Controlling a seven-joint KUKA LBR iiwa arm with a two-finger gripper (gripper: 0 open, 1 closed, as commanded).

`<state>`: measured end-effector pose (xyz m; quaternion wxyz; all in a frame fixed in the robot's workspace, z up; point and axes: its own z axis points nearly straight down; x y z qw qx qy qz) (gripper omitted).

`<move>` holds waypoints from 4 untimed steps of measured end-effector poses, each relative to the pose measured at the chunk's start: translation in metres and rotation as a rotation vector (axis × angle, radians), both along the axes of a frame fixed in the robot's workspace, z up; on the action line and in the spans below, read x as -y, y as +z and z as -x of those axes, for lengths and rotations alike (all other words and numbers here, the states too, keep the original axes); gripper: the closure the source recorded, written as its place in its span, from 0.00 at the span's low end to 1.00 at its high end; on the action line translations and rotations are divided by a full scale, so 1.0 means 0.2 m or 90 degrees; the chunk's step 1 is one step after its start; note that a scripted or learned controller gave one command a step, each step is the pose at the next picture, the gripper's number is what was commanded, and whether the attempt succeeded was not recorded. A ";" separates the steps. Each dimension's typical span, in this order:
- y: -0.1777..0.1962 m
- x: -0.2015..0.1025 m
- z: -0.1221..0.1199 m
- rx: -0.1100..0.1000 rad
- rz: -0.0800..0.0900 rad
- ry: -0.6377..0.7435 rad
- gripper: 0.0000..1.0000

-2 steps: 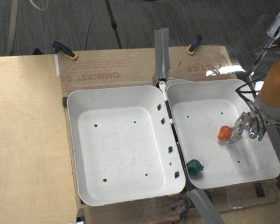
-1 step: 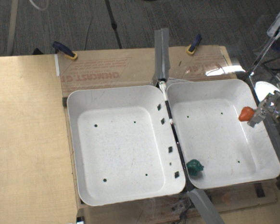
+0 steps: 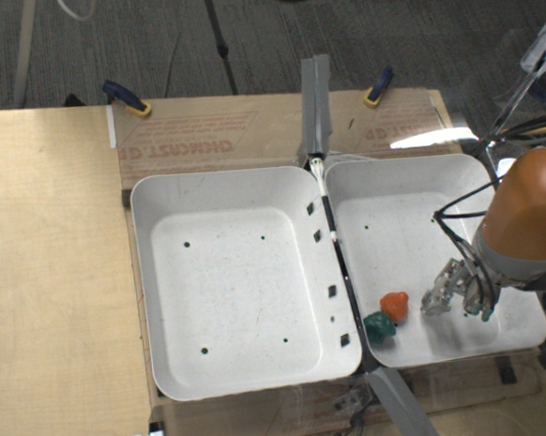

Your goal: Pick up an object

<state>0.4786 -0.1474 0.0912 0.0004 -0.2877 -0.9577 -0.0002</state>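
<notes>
Wooden bench [image 3: 42,277] under me, spreading wide to the left, with a sheet of brown cardboard [image 3: 210,137] laid on it beneath both bins and pinned at the far edge by two blue-and-yellow clamps [image 3: 127,99]. Left bin [image 3: 150,269], white and shallow, sits beside the right bin [image 3: 393,189], the two touching along a grey divider rail [image 3: 317,115]. My arm [image 3: 527,211] comes in from the right, orange band showing, black cables looping off it over the right bin. My gripper [image 3: 453,294] hangs low over the near right part of the right bin, fingers pointing toward the left; I cannot tell whether they are apart or together. Just left of it, an orange object [image 3: 394,304] lies on the bin floor, not between my fingers. Touching it on its near-left side, a small green object [image 3: 379,326] sits by the bin's near-left corner.
</notes>
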 end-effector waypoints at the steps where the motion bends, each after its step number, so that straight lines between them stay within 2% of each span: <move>1: 0.45 0.38 0.00 0.002 0.002 0.055 1.00; 2: 0.00 -0.20 0.00 0.000 0.000 0.104 1.00; 3: 0.94 0.23 -0.19 0.002 0.001 0.099 1.00; 4: 0.94 0.22 -0.19 0.002 0.001 0.100 0.00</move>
